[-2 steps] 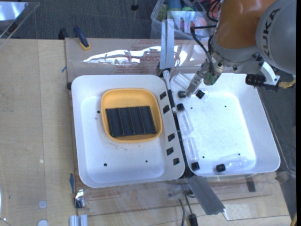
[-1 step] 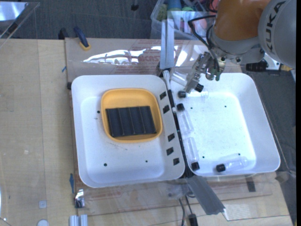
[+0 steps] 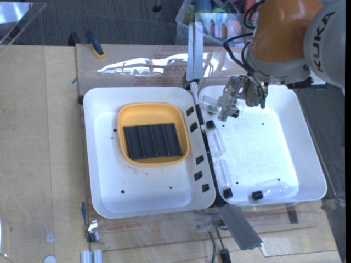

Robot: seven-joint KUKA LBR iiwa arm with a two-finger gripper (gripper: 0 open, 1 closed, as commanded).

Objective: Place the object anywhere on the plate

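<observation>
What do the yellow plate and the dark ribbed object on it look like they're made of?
Yellow plate: likely plastic, smooth with a soft sheen and a rounded molded rim. Dark ribbed object: seemingly matte rubber or plastic, black with no glare and parallel grooves; which one is unclear.

Wooden bench [image 3: 38,147], on which two white bins are set side by side, touching: left bin [image 3: 104,193] at 9 o'clock, right bin [image 3: 307,147] at 3 o'clock. A blue-handled tool [image 3: 94,44] is seen at 11 o'clock on brown board [image 3: 88,64] behind the bins.
</observation>
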